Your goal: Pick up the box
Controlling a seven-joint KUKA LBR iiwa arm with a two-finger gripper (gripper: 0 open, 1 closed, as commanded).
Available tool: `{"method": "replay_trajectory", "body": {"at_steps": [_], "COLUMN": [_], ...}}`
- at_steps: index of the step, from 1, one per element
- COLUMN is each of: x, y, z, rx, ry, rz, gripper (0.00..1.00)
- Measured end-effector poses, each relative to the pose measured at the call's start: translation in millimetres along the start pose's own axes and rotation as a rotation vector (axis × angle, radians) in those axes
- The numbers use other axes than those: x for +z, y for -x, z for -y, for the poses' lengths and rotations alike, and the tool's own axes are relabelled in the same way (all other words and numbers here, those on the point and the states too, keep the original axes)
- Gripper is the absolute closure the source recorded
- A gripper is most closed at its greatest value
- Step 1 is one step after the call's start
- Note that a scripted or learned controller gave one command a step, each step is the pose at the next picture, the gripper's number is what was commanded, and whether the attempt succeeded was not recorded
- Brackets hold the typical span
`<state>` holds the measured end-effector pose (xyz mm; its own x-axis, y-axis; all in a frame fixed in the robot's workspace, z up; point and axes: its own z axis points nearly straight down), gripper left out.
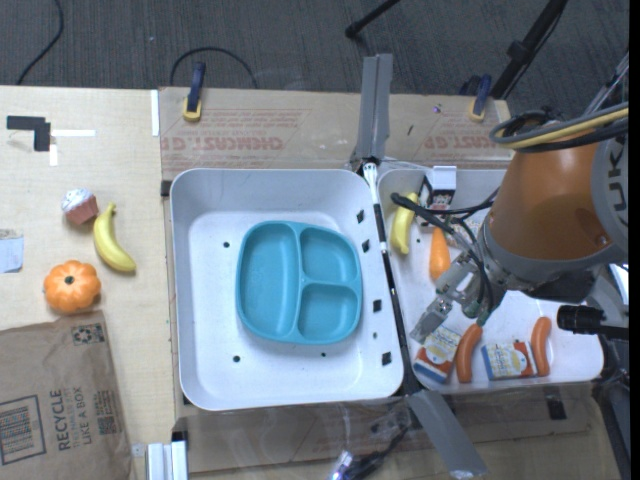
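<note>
Over the right bin [590, 368] the jaws [450, 303] hang – spread or pressed, cannot tell – just above the box [437, 353], which lies at the front beside a sausage [467, 352].

Smooth glossy plastic is seen on the white bins [185, 268] and the blue tray [298, 283], while matt brown cardboard [270, 128] is laid behind them.

fixed overhead view, slanted down, both bins [185, 268]
</note>
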<state>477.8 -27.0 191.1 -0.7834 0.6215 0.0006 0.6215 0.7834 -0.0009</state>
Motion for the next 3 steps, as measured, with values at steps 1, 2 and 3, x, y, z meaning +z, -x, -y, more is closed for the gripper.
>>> {"method": "replay_trajectory", "body": {"at_steps": [1,2,3], "x": [47.5,3.3,-0.1], "y": [57.1,61.7,5.7], "z": [72.3,40.8,5.5], "rx": [-0.116,-0.101,-0.250], "ry": [0.000,0.001,0.001], "rz": [0.001,0.002,0.000], "gripper": [0.00,0.00,0.00]}}
